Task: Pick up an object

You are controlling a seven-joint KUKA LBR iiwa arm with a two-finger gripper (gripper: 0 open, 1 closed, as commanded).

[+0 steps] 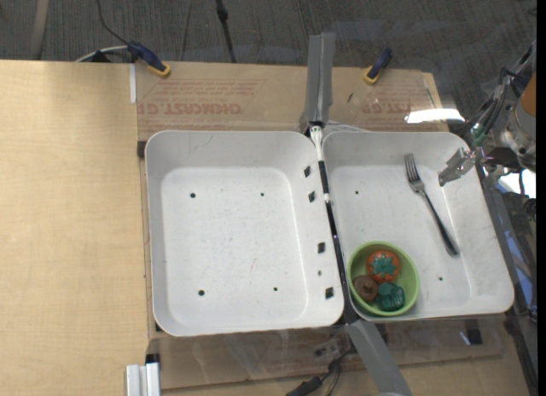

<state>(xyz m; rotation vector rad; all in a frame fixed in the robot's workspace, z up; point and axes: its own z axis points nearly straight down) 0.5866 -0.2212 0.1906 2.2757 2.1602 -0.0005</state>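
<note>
A silver fork (431, 202) lies slantwise in the right bin (375, 206), tines toward the back. A small green bowl (412, 282) stands at that bin's front left corner. It holds an orange-red piece (383, 263), a brown piece (367, 286) and a teal piece (392, 297). My gripper (461, 166) hovers over the right bin's back right corner, just right of the fork's tines and apart from them. Nothing shows in its grasp. The arm (522, 125) enters from the right edge.
The left bin (230, 232) sits beside the right one, joined by a clipped middle rim (322, 198). Cardboard (213, 96) held by clamps lies behind the bins. A wooden tabletop (68, 215) spreads to the left.
</note>
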